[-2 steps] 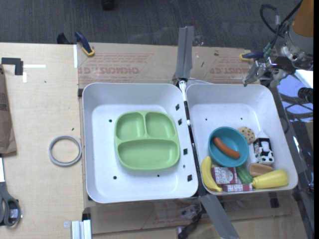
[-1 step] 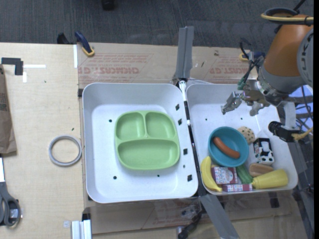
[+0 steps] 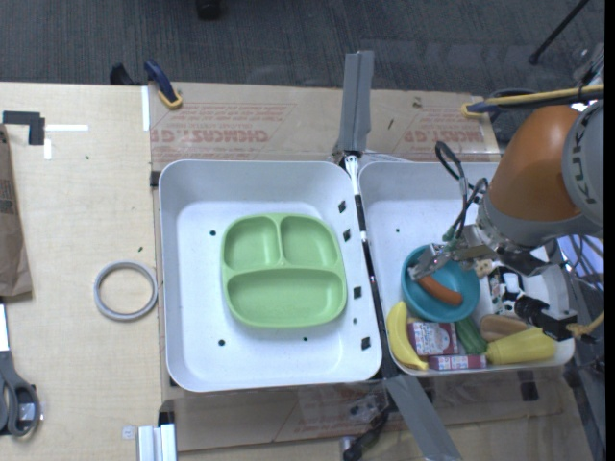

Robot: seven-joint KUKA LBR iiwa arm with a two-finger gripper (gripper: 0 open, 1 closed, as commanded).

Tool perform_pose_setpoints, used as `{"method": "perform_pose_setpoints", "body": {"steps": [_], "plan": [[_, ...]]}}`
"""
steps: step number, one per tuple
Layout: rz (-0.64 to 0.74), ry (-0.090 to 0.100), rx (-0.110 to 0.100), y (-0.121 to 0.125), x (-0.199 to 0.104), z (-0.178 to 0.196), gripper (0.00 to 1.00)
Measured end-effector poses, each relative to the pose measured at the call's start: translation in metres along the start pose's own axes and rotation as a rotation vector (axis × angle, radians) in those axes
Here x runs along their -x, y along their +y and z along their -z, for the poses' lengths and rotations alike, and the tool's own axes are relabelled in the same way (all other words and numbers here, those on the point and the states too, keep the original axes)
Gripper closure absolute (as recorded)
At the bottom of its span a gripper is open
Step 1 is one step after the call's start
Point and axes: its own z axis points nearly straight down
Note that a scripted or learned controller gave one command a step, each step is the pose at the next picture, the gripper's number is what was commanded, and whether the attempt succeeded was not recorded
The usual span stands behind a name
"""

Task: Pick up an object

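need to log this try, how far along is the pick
Done: the arm has reached into the right white bin, with the two-finger gripper low over the round blue bowl holding an orange sausage-shaped toy. In hand: nothing visibly lifted. Left: grasp and raise an object; the green divided plate lies in the left bin.

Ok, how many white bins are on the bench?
2: left bin holding the green divided plate; right bin beside it, partly hidden by the arm.

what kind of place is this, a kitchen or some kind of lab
Most likely a robotics lab bench, not a kitchen: a robot arm reaches over two white bins, the food items look like toys, and a tape roll lies on the bench.
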Motion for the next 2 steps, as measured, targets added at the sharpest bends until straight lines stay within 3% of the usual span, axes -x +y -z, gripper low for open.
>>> {"method": "perform_pose_setpoints", "body": {"steps": [1,2], "plan": [[0.142,-0.002,0.002,-0.0001,-0.0805,0.0606,0.0],[0.247,-0.003,0.003,0.0021,-0.0753,0.061,0.0]]}}
